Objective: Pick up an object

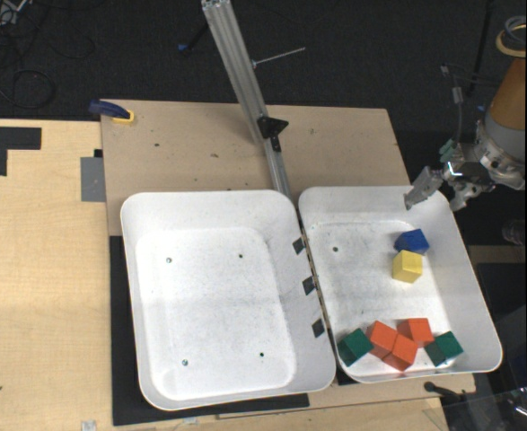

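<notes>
the landmark here is the right bin (335,206), the white tray on the right half of the counter (191,146).

far left of the right bin, by the counter's back left corner, lies a small blue and yellow clamp (112,110). directly left of the right bin and touching it along a row of black clips sits the left bin (155,218), white and speckled. behind the seam where the two bins meet, a grey metal rail (241,70) slants up and away to the back of the scene.

inside the right bin, a blue block (411,240) lies in the upper right part, and a yellow block (408,266) lies just in front of it, close to touching. along the right bin's front edge sits a tight cluster: a green block (355,345) at its left end, then an orange block (384,338), a second orange block (403,352) and a third orange block (416,329) pressed together, then another green block (443,347) at the right end.

above the right bin's back right corner hangs the gripper (443,189), reaching in from the right on the grey arm (505,146) with its orange band. its fingers (420,189) are spread apart with nothing between them, well apart from the blocks.
</notes>
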Controlling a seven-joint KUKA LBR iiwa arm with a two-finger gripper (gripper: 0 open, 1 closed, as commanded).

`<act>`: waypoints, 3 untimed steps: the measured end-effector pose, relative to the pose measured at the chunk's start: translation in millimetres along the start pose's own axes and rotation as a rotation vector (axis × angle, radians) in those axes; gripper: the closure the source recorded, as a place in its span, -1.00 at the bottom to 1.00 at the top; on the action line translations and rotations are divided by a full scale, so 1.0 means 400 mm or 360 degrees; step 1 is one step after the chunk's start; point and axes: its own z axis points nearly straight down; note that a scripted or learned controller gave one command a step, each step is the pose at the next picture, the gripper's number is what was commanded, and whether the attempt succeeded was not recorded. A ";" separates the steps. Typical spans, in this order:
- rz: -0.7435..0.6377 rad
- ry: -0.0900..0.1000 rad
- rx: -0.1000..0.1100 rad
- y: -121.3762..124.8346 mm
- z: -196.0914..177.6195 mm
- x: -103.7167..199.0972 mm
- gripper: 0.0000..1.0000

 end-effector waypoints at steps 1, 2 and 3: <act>-0.0006 -0.0003 -0.0007 0.002 -0.008 0.002 -1.00; 0.0000 -0.0001 -0.0001 -0.014 0.107 0.002 -1.00; 0.0002 0.0000 0.0002 -0.007 0.265 -0.007 -1.00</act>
